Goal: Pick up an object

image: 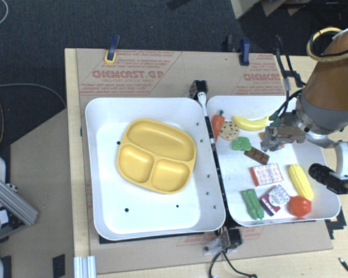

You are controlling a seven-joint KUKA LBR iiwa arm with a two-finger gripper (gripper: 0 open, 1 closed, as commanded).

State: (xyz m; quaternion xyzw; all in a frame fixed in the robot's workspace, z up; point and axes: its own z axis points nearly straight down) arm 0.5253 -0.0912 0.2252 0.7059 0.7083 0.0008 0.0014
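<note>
Camera view, looking down at a slant, showed two shallow white bins side by side on the counter. The left bin held a yellow divided plate. The right bin held the loose objects available for picking: a banana near the far rim, a carrot and a cookie close to the dividing edge, a green leafy piece, a brown bar, a red and white packet, an ear of corn, a green pod, a dark wrapped packet and a tomato.

The arm reached in from the right, with the end effector positioned low over the far part of the right bin, between the banana and the brown bar. How far the end effector was spread could not be told at this resolution, and no object was seen held in it.

Judged from this layout, the step in hand was the approach or descent onto a target, most likely the banana, the green leafy piece or the brown bar. The next move would call for settling squarely over one object, closing on it without trapping a neighbour, then lifting straight up.
</note>
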